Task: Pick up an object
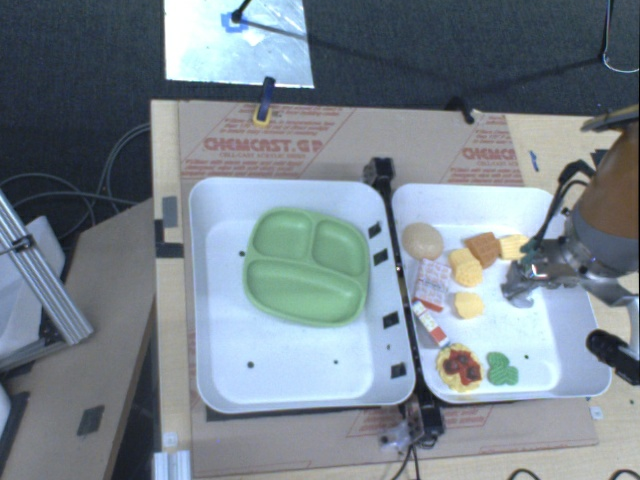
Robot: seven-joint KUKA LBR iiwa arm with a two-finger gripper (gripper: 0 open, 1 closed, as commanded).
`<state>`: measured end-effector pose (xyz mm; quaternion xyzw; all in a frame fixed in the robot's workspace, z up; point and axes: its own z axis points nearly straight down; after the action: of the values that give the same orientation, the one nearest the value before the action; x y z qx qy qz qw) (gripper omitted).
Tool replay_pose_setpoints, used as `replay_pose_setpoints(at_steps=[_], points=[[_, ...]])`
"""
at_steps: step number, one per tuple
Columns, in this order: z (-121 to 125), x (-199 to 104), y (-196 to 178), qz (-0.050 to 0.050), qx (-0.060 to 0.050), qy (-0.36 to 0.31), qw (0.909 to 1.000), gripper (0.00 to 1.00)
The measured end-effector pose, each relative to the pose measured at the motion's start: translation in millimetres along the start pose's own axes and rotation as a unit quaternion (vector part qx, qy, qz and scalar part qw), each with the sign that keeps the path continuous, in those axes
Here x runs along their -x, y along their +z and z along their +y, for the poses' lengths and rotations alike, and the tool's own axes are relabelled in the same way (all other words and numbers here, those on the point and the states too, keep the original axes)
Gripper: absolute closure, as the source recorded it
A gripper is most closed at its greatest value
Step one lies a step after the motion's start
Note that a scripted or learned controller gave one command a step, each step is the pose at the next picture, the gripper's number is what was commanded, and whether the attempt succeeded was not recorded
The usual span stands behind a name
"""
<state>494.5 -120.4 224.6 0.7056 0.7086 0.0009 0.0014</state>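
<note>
Green divided plate in left bin, toy foods in right bin — gripper low beside them

A robotics lab or test cell, not a home or kitchen. Shown by: a bare cardboard-covered bench printed with a maker's name, bearing two shallow white bins side by side, joined along the middle by black clips. Dark carpet floor all around. Loose cables trailing on the floor off the bench's left edge, more wires at its near edge. Aluminium framing rail at far left. A shiny metal plate with a blue marker beyond the bench's far edge. Plastic toy food in the right bin and a green divided tray in the left bin: test props, not a meal.
</note>
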Motion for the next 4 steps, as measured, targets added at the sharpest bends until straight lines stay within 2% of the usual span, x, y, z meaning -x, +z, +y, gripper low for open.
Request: replay_pose_setpoints(at_steps=[2, 3, 4], points=[[86.4, -58.9, 5.2, 0.001, 0.001, -0.003, 1.0, 1.0], [142.9, -61.9, 0.0, 0.0, 0.002, -0.002, 1.0, 1.0], [146.9, -68.3, -7.0, 0.0, 0.0, -0.001, 1.0, 1.0]])
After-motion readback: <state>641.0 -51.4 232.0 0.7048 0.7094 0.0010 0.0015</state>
